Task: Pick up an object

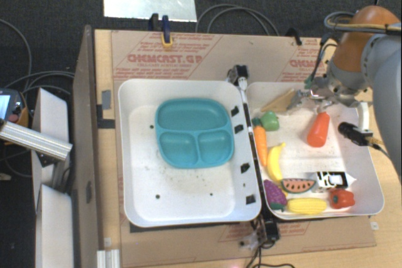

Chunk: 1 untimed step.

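- Orange-red plastic piece, tapered like a toy pepper (318,128), lying in the right white bin (370,188), just below the end effector (319,96) as the camera sees it; likeliest pick target, judging by closeness.
- Cannot tell whether the end effector is spread or pressed together; metal parts blur against the bin wall. Nothing seen pinched.
- Left of the end effector: tan wedge-shaped block (279,101), small green toy vegetable (269,120), orange toy carrot (260,144), yellow toy banana (275,162).
- Farther below it: toy watermelon slice (298,185), yellow toy corn cob (306,205), red toy tomato (342,199).
- Far left of it: teal sectioned plastic tray (193,133) in the left white bin (135,198).
- Risks, as judgement: smooth tapered shape likely to squirt out of a closing grip; a descent off centre could nudge the piece aside and close on air; working this near the bin's far rim could mean scraping that wall.
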Available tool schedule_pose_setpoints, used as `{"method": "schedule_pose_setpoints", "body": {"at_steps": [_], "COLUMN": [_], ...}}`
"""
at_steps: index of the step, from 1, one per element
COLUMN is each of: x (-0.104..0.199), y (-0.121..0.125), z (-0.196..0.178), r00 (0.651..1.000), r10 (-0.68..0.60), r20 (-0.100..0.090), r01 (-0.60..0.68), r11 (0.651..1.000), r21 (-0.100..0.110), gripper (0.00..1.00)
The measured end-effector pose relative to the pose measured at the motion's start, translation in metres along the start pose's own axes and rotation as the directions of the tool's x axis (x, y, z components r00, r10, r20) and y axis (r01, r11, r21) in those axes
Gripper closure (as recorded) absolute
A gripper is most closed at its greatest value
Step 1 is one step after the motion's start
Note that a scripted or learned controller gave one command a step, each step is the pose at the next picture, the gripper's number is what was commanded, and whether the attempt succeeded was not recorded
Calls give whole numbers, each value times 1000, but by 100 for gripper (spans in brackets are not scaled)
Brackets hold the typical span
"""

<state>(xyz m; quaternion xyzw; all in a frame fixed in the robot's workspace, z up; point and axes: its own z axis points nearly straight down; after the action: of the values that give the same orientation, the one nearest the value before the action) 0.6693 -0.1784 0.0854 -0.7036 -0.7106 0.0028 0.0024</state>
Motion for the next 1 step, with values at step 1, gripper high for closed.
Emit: {"method": "schedule_pose_setpoints", "body": {"at_steps": [1], "x": [11], "y": [-70], "z": [2], "r00": [1000], "r10": [10], "r20": [-2], "r01": [-10], "r11": [1000], "r21": [-4], "gripper": [0]}}
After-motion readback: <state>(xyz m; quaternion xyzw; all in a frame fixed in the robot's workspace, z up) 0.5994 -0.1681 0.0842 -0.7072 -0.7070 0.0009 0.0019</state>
